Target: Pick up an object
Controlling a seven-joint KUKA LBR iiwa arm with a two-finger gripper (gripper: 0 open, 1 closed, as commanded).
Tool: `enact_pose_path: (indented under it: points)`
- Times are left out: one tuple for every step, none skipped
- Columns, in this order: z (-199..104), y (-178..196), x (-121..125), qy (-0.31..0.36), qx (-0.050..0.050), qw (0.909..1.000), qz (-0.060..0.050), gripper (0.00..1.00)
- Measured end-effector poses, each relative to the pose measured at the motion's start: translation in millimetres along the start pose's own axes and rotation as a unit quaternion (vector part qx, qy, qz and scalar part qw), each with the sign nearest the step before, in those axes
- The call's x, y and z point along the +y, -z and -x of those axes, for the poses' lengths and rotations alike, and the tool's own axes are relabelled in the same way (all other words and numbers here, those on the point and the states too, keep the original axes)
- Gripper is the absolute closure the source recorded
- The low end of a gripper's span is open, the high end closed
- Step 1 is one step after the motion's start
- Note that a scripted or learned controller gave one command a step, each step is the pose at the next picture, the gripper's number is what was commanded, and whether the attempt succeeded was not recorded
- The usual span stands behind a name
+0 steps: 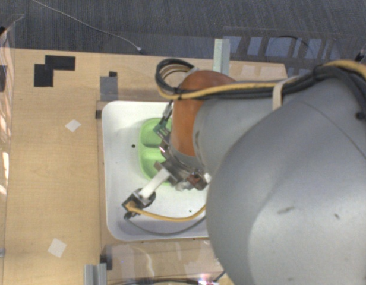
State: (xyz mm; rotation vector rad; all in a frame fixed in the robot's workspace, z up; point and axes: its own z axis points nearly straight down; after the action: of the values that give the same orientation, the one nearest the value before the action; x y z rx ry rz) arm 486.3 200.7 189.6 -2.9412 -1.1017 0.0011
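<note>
Pale wooden bench (52,177), shallow white plastic bin (120,159) mid-view. Bright green rounded plastic object (148,144) lies in bin's far half, partly under bulky grey arm (278,177). Gripper (165,140) down at object's right edge; open or closed, we can't tell. Risk we see: off-centre contact, so smooth curved shape slides aside or squirts out and lift comes up empty.
</note>
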Motion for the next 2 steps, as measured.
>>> enact_pose_path:
  points:
    - [-15,-16,-16,-0.21,0.001,0.9777,-0.001,1.0]
    - [-23,-5,-25,-0.254,0.001,0.9672,-0.001,1.0]
